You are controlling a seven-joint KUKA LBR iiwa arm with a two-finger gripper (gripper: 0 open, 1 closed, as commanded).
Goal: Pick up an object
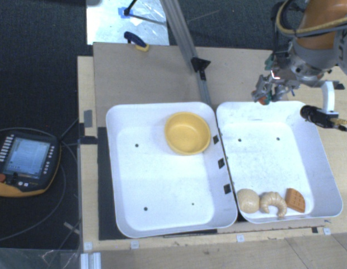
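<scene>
Gripper (267,94) hangs over the far rim of the right bin (324,167), up by the top corner, w/ nothing visible between its tips. Can't tell from this angle whether it's spread or closed; too small and cluttered w/ cabling.

Candidates, relative to the gripper: three food-like items sit well apart from it, down along the near wall of the same bin: a pale round bun (248,200), a croissant-shaped piece (273,202) touching or just beside it, and a brown waffle-like square (295,200) on the far side of that. The yellow bowl (187,133) is in the left bin (123,167), off to the gripper's other side and a bit nearer.

Judging by this, the step in hand is the approach; no pick made yet. To do it well: choose one target before descending. The waffle piece at the row's end looks easiest to isolate, since bun and croissant crowd each other. Come straight down, jaws straddling the item's narrow axis, staying clear of the bin wall. The bowl prob needs a rim pinch, which is less forgiving
</scene>
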